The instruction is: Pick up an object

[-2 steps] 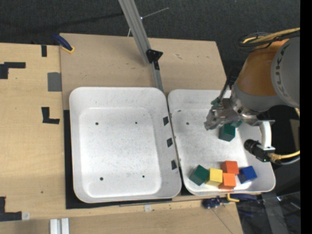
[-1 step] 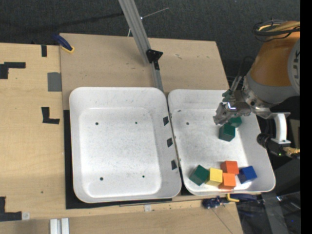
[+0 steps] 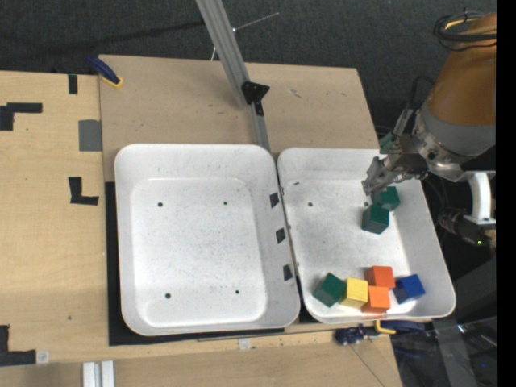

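Arm [image 3: 463, 87] cut off at right edge; end effector [image 3: 377, 182] fingertips too blurred.

We see a robotics lab: left of the arm's gripper [image 3: 377, 185], twin white bins [image 3: 137, 168] sit on a taped plywood bench [image 3: 48, 216], beneath a slanted aluminium pole [image 3: 222, 31].

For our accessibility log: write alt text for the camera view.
The end effector of the grey-and-orange arm hangs over the right bin, just above two green blocks. Five more blocks, green, yellow, two orange and blue, cluster near that bin's front edge.
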Available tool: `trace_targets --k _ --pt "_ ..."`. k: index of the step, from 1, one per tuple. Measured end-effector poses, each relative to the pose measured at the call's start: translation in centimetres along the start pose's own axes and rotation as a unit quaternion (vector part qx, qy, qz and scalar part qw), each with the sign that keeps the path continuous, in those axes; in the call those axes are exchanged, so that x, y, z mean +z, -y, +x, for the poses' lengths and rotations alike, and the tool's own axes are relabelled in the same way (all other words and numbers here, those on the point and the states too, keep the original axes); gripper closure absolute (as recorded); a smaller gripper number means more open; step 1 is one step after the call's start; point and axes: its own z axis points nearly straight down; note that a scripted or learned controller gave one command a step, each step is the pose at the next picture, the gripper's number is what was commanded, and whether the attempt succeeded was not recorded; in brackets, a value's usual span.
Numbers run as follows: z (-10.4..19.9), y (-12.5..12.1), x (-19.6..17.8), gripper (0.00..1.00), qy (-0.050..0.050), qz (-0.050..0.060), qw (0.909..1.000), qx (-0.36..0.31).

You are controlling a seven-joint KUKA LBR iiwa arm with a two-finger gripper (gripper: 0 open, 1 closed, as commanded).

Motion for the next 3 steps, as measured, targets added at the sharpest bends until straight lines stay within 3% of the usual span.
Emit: trace_targets --k 3 --pt "16.0 -5.8 2.2 1.0 -0.001 0.002 1.0 -0.003"
